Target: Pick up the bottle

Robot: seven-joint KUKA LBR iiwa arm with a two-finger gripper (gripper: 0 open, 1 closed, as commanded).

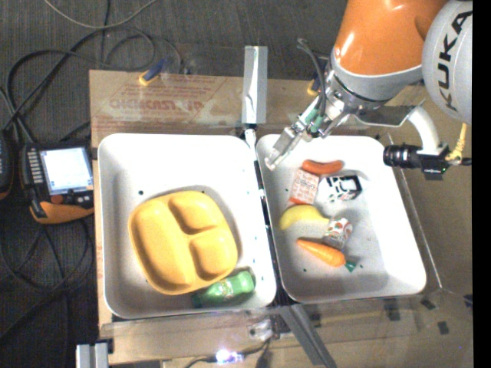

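We're seeing one bottle [224, 288] lying flat, long axis left-right, beside one yellow tray [184, 240]; gripper [278, 153] opening unclear, gripping nothing.

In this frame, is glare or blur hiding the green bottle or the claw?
Camera view: the green bottle is soft-edged but readable, partly tucked under the yellow divided plate; glare washes the white bin rim; the claw is slightly blurred.

Bottle [225, 288]: glossy green plastic. Divided tray [184, 240]: smooth yellow plastic. Bins [115, 205]: matt white plastic. Worktop [169, 102]: rough brown board, far left.
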